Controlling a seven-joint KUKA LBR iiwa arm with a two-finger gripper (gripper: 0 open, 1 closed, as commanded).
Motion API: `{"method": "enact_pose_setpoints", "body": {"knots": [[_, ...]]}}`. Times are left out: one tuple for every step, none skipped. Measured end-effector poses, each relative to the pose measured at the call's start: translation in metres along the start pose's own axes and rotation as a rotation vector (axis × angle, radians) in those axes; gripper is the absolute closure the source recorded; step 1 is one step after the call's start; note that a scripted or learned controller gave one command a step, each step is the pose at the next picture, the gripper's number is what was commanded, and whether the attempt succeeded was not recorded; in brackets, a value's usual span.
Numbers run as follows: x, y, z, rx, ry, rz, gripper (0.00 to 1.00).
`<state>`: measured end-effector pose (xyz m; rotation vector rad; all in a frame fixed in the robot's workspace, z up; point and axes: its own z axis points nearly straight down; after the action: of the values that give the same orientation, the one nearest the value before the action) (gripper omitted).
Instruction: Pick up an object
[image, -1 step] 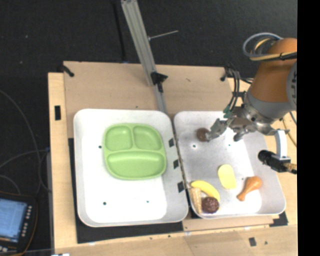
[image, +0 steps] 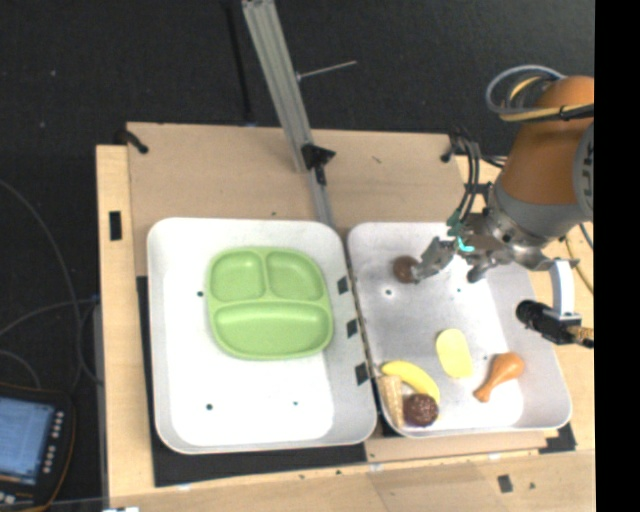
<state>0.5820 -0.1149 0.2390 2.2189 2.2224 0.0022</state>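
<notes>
My gripper (image: 457, 262) hangs over the upper middle of the right bin (image: 400, 300), its two fingers spread apart with nothing between them. A small brown ball (image: 404, 269) lies just left of the left fingertip. Lower in the same bin lie a pale yellow oval piece (image: 453, 353), an orange drumstick-shaped toy (image: 499, 375), a yellow banana (image: 410, 378) and a dark brown round object (image: 420, 409) at the bin's front edge.
The left bin (image: 180, 400) holds a green three-compartment plate (image: 270, 304). A slanted metal pole (image: 290, 110) rises behind the bins. A black fitting (image: 545, 320) sticks out at the right bin's right side.
</notes>
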Motion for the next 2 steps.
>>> {"method": "enact_pose_setpoints", "body": {"knots": [[0.005,-0.008,0.051,0.005,-0.002,0.002,0.00],[0.006,-0.011,0.094,0.006,-0.001,0.003,0.00]]}}
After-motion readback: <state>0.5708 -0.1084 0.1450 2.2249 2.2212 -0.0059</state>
